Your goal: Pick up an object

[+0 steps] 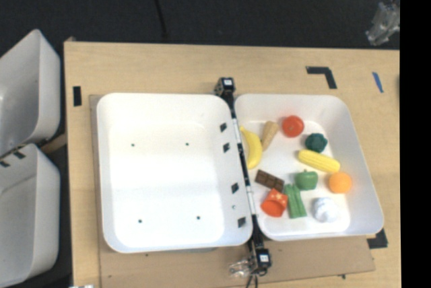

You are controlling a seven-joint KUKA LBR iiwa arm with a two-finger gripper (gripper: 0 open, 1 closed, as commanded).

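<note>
White plastic right bin point(357, 135) holds all the candidates, so any pick happens there. The white plastic left bin point(161, 172) is the likely drop side.

Items are loosely scattered:
- Yellow toy banana point(252, 147) lies against the divider wall, so it's awkward to approach from that side.
- Brown flat chocolate-like block point(269, 180) lies just below it.
- Red round tomato toy point(292, 126), dark green lumpy toy point(315, 142) and orange ball point(340, 182) each have free space around them. I'd judge these the easiest grasps.
- Yellow corn cob toy point(318, 161) lies at a slant in the middle of the bin.
- Green pepper toy point(306, 180), long green piece point(294, 201) and red-orange piece point(274, 203) are bunched up and touching, so a pick there could grab two or knock one aside.

Hard to read:
- Pale grey blurred shape at the top right, probably the gripper point(384, 23), is off the bench, well apart from the bins and cut by the frame. Can't tell if it's open or closed. Nothing visibly held.
- White rounded toy point(325, 210) barely stands out from the bin floor.
- Tan tapered piece point(269, 134): identity unclear.
</note>
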